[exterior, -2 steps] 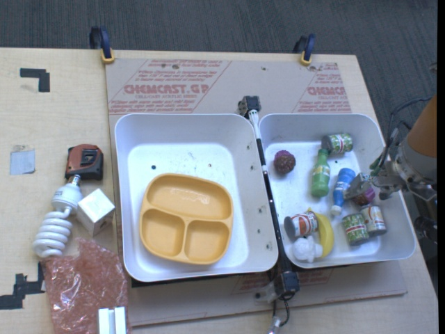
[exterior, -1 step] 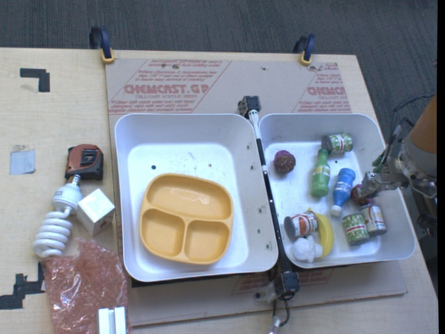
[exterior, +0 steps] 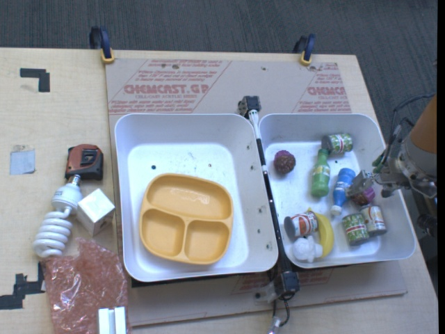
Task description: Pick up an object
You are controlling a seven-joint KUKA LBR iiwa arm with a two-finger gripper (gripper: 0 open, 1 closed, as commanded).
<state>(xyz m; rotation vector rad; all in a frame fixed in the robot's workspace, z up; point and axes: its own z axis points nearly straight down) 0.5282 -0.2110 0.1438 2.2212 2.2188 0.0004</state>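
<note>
Cardboard-topped bench (exterior: 62,61) with two white bins side by side on it. Nearest the camera on the left there's a pink crumpled bag (exterior: 80,284), then a spiral light bulb (exterior: 55,218) with a small white cube (exterior: 96,209) just beside it, and a tape measure (exterior: 85,162) a bit further back. The left bin (exterior: 132,138) just has a yellow divided plate (exterior: 186,218) in it. The right bin (exterior: 292,127) is the busy one: up front a banana (exterior: 324,234) touching a small jar (exterior: 302,224), two little cans (exterior: 364,224) next to that, then a blue bottle (exterior: 342,186), a green bottle (exterior: 320,174), a dark red ball (exterior: 284,161), and another can (exterior: 338,142) at the far end. The gripper (exterior: 363,185) comes in from the right, low over the bin by the blue bottle, with something dark reddish right at its tip. Can't tell whether it's grasping anything.
</note>
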